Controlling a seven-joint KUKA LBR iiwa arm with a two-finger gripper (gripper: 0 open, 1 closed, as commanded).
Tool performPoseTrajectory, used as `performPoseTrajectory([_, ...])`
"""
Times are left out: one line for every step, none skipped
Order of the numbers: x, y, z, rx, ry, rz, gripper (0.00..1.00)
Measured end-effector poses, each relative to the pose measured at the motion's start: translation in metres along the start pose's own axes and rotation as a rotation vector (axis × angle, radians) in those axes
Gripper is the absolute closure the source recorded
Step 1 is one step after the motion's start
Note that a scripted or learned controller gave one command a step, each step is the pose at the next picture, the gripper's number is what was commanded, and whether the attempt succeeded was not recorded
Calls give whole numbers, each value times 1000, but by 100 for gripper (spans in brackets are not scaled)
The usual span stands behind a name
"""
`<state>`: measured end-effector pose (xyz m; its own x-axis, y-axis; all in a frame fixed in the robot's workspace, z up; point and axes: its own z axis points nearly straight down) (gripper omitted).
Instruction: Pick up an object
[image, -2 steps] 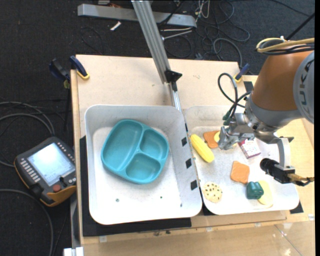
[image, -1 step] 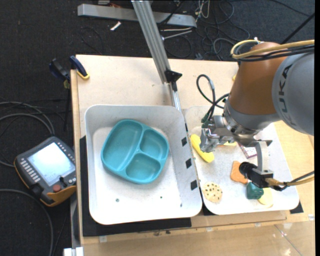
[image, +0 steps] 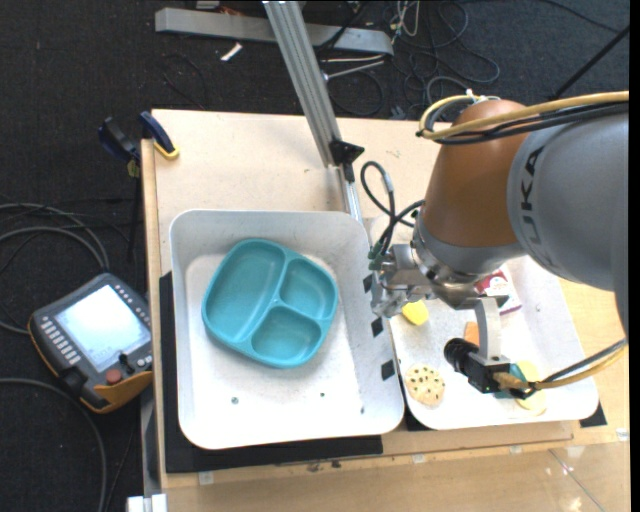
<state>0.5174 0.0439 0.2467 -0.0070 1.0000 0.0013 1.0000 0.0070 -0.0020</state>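
Observation:
My gripper (image: 392, 296) hangs low over the left edge of the right bin (image: 560, 330), largely covered by the grey and orange wrist. A small yellow piece (image: 414, 315) lies just right of it, very close; I cannot tell if they touch. A round tan cookie with dark spots (image: 425, 385) sits nearer the front of that bin. A red and white item (image: 498, 291) peeks out from under the arm. A pale yellow object (image: 531, 402) rests at the front right.
The left bin (image: 200, 400) holds a teal divided plate (image: 270, 301) at its centre. A metal pole (image: 315, 95) slants down to the rim between the bins. A handheld control pendant (image: 90, 340) lies off the bench to the left.

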Motion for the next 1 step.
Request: performPoseTrajectory([48, -22, 3, 1, 0, -1, 100])
